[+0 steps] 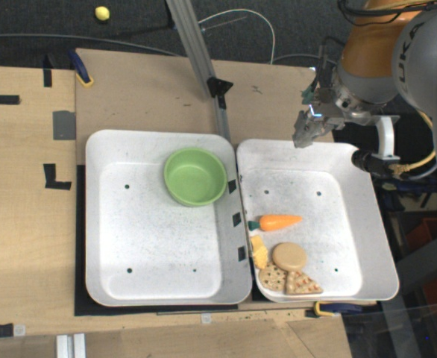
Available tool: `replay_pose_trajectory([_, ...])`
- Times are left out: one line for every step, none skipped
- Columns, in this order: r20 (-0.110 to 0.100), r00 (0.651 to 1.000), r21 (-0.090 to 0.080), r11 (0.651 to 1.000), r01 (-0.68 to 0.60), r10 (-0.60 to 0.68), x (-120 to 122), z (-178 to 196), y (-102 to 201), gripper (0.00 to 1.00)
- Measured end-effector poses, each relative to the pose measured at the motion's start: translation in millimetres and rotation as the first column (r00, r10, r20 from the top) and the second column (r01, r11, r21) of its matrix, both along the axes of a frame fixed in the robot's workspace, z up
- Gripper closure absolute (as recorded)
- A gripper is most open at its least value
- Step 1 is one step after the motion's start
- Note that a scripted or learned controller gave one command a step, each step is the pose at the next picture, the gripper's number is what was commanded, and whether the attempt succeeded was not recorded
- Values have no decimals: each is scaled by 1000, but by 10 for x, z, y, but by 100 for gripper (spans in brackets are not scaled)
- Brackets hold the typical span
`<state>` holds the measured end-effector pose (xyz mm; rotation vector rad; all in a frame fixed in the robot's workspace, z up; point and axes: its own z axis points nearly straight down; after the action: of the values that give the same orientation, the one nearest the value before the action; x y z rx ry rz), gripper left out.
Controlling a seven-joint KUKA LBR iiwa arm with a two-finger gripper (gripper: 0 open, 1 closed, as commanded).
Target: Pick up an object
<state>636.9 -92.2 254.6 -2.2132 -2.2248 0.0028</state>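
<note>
Hand (306, 134) over right bin's (368, 200) 12 o'clock rim; finger state cannot be told. Carrot (280, 221) near bin's centre, open floor around; biscuits (288, 268) crowd 7 o'clock corner.

The arm (420, 43) is grey, with a rounded orange band above the wrist and dark lettering on its shell. Black cables loop over the band. Above the right bin's (368, 222) far rim, the gripper (306, 134) is dull metal-grey.
</note>
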Motion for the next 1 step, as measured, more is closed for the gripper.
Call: replay_pose_trajectory([1,1000,1,1000,-1,1,-158,52,518,100])
